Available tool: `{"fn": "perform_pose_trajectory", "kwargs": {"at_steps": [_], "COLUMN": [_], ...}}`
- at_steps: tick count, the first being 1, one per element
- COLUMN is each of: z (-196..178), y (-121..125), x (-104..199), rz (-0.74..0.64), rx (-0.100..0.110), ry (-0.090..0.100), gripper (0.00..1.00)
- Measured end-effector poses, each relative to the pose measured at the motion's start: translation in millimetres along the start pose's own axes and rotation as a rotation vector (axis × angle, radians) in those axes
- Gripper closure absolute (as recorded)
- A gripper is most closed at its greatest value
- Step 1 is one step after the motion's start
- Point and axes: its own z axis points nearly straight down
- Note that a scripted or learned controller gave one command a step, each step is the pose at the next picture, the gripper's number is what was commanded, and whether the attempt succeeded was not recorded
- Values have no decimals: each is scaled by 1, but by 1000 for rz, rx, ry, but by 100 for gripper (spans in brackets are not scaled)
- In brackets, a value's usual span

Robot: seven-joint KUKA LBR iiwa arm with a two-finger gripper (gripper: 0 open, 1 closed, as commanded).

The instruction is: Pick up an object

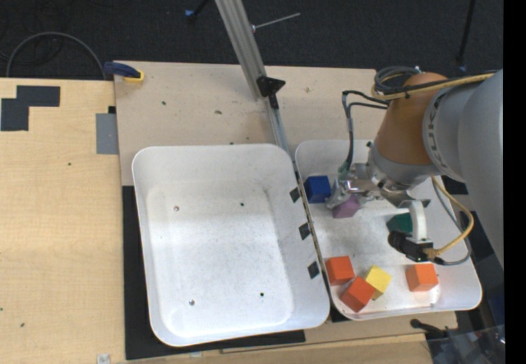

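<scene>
Purple block (345, 207) sits at the hand's (352, 188) tips.

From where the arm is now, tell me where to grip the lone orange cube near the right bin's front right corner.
Take the orange cube across its two flat side faces, coming straight down from above. It sits apart from the yellow cube, so fingers probably fit on either side, though the right bin's rim lies close in front.
</scene>
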Motion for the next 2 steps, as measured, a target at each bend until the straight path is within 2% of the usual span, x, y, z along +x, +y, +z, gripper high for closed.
{"fn": "perform_pose_trajectory", "kwargs": {"at_steps": [1,2], "z": [-97,-92], "y": [38,3], "x": [87,153], "rz": [-4,-4], "rx": [7,22], "ry": [8,10], "gripper": [100,100]}}
